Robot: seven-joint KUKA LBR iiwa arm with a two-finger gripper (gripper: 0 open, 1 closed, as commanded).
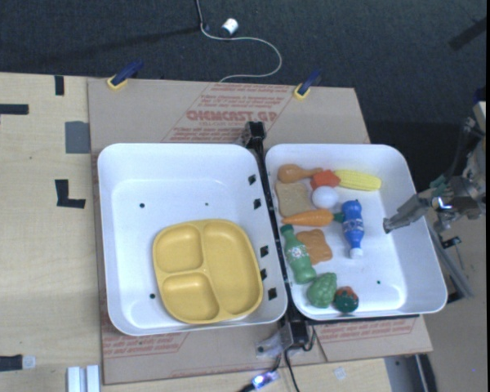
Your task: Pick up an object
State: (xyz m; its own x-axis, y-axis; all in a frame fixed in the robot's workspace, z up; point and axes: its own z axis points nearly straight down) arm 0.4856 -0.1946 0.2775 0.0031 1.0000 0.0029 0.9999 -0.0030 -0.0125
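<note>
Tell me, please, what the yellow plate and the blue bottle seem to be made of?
The yellow plate looks like smooth moulded plastic: one even colour, soft sheen, rounded compartment ridges. The blue bottle is probably glossy plastic too, a toy with a white cap; the picture is too coarse to be sure.

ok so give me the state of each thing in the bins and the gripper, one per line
yellow divided plate: flat in left bin, nothing on it
blue bottle: lying on its side, right bin
green bottle: lying down by the divider
corn cob: lying flat at far edge
carrot: lying flat
white ball: resting among the food
gripper: over right bin's right edge, holding nothing
</note>
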